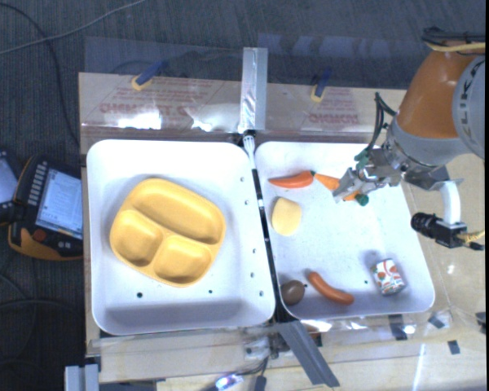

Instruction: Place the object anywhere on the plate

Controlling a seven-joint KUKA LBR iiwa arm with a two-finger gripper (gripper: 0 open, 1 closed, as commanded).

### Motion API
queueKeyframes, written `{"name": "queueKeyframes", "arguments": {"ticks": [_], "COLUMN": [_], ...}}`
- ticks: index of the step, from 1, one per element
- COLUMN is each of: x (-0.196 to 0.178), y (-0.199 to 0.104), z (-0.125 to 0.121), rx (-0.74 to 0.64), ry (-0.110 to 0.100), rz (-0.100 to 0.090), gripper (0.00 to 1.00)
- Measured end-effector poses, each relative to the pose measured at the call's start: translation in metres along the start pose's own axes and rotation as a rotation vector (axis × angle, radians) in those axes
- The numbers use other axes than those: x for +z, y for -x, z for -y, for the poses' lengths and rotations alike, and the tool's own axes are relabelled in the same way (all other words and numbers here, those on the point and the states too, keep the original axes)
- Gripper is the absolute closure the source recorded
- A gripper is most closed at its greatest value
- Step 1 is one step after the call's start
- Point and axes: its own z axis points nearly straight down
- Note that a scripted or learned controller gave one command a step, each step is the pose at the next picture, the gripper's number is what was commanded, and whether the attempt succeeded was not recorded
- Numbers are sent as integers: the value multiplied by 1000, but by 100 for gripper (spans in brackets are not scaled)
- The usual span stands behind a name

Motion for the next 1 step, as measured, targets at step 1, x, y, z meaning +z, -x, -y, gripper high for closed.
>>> {"name": "queueKeyframes", "arguments": {"ticks": [1], "x": [0], "y": [0], "z": [0], "rx": [0], "ry": [0], "rz": [0], "gripper": [0]}}
